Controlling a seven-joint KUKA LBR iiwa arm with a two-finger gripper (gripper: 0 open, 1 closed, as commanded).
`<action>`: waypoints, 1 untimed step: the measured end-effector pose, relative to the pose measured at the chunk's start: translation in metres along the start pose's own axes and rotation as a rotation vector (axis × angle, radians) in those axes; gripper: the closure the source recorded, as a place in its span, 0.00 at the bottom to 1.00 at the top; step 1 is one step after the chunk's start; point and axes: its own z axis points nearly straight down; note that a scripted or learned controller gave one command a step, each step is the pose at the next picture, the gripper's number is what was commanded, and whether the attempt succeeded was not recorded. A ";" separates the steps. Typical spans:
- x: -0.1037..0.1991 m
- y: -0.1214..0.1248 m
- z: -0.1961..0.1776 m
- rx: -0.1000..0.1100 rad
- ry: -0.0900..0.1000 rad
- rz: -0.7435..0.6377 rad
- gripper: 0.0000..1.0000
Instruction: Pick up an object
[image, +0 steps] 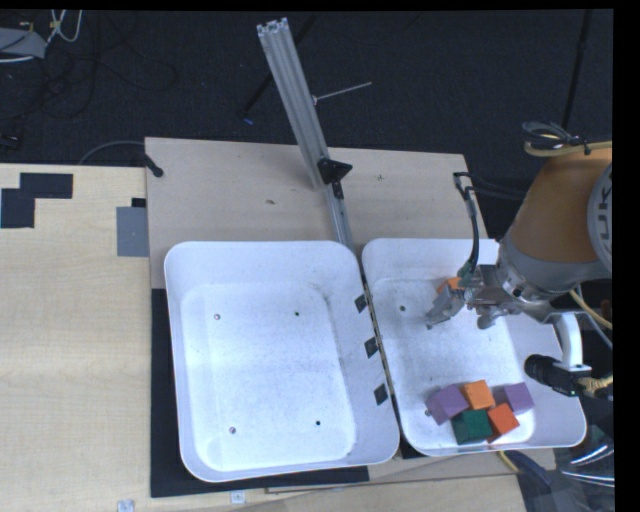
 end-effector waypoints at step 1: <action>-0.032 0.079 0.071 -0.014 -0.006 0.002 0.00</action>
